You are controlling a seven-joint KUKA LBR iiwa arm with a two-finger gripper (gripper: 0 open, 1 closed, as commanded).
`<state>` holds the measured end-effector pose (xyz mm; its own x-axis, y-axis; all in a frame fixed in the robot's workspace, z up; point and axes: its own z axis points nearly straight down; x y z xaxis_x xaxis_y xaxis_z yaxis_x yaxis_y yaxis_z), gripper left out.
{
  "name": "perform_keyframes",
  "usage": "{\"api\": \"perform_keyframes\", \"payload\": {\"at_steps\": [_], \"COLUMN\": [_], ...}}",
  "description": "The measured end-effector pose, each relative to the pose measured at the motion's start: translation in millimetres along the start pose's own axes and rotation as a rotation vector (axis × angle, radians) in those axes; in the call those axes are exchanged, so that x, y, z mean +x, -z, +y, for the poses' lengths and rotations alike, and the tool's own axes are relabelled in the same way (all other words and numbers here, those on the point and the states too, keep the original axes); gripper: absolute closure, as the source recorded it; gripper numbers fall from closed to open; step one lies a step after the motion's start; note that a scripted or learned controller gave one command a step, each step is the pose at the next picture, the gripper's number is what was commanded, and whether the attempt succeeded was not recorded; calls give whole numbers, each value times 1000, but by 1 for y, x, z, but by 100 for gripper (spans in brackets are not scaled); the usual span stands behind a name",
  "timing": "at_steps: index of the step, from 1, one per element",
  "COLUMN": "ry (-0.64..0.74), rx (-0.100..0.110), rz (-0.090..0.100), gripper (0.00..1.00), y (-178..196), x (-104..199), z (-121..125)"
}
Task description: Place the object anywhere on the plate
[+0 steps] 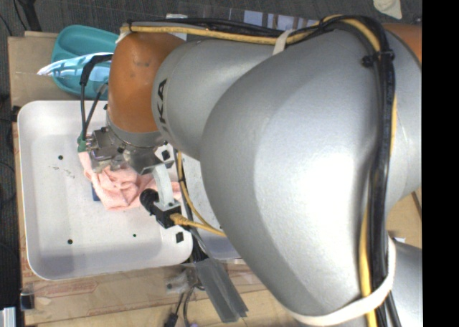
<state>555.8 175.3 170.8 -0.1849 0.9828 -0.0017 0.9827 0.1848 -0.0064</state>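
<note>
You've got the gripper down over the pink cloth in the left bin; can't tell its grasp. No plate seen near the cloth; placing's still undone, I'd say.

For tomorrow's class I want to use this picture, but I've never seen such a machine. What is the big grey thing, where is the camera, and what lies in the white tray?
The big grey shape with the orange band is a robot arm, reaching in from the right. The one camera sits above the bench and looks down at a slant, so the arm fills much of the view. Its wrist ends in a pincer, lowered over the shallow white bin on the left. Right under it lies a crumpled pink cloth, with something blue peeking out at its left edge. The arm hides the pincer's tips, so I cannot tell whether the cloth is held. A teal plastic item sits beyond the bin's far edge.
</note>
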Motion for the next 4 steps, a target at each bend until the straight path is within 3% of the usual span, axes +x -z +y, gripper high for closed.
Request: {"api": "perform_keyframes", "payload": {"at_steps": [1,2,3,4], "ry": [-40,210,102,319], "rx": [-2,-5,-15,0], "rz": [0,0,3,2], "gripper": [100,100,100,100], "y": [11,49,-76,-39], "x": [0,-44,24,8], "z": [-69,-49,-64,-2]}}
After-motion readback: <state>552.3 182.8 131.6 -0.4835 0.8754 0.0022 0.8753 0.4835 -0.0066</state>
